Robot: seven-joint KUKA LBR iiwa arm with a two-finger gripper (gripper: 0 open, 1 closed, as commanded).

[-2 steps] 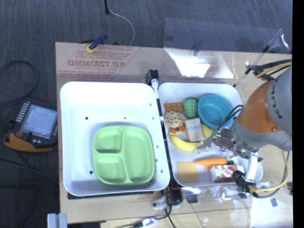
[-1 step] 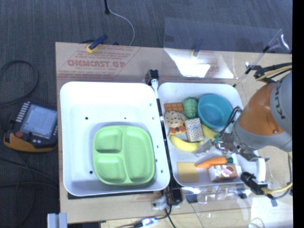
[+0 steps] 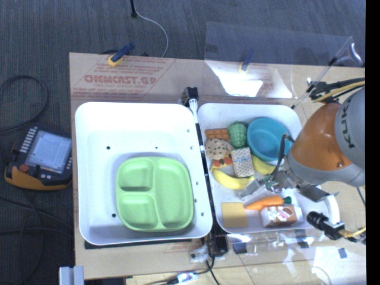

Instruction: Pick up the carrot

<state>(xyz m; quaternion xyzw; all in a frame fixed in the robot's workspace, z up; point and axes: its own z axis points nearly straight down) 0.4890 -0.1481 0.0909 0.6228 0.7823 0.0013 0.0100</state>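
Dark carpet surrounds the tabletop (image 3: 119, 70), which carries two white bins side by side. Near the front edge of the right bin (image 3: 291, 113) lies the carrot (image 3: 265, 203), orange, pointing left, almost level. My jaws (image 3: 268, 184) hang just above it, and I cannot tell whether they are apart or together. Touching the carrot's front side is a small carton (image 3: 279, 216); a tan block (image 3: 234, 214) sits left of it. A banana (image 3: 233, 180) lies behind. The left bin (image 3: 95, 123) holds a green divided plate (image 3: 155, 194).
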